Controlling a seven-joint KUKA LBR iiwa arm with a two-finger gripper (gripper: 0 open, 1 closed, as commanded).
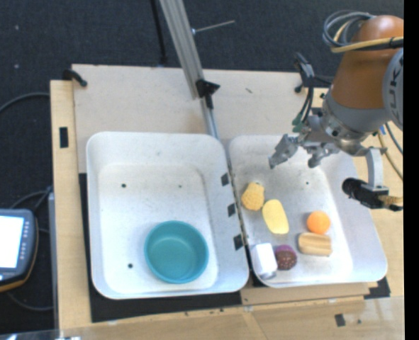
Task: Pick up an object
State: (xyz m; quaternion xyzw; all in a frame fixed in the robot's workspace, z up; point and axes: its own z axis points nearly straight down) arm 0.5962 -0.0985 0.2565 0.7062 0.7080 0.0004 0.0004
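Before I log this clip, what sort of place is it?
Probably a robotics lab's pick-testing bench: two white bins on a board, toy food such as a small orange in the right one, the tool above it, and a handheld control pendant at the left edge.

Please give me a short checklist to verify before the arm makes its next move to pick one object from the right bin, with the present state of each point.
1. Gripper carries nothing between its fingers: ok, they stand spread.
2. Gripper is over the right bin: ok, above its far part.
3. Gripper is above a target: not ok; the corn-shaped yellow toy and yellow oval toy lie nearer the camera.
4. Target has room around it: ok for the orange ball; not ok for the white block and dark purple toy, which touch.
5. Tan bread-like toy is apart from the ball: cannot tell.
6. Teal bowl is out of the way: ok, in the left bin.
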